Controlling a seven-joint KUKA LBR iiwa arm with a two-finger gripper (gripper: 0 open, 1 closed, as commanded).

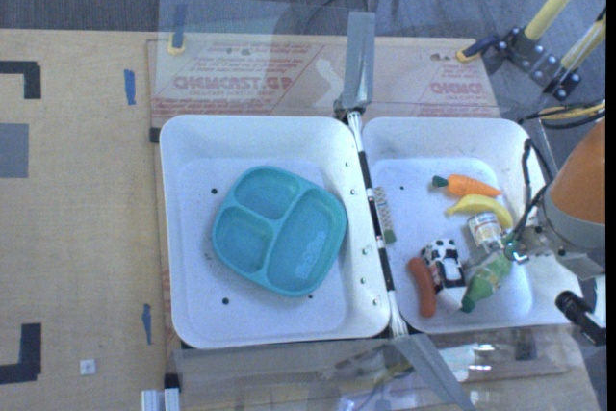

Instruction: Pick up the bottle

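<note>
Your bottle (487,277) lies beside the can (483,232), cow (444,263) and sausage (423,287). The gripper (521,248) is near; its fingers I cannot tell.

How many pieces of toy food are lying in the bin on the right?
3: a carrot near the back, a banana just in front of it, and a sausage near the front-left corner. The arm's end effector may hide more.

bright even light, soft shadows, slight blur (glare on plastic sheet (289,63))
</note>
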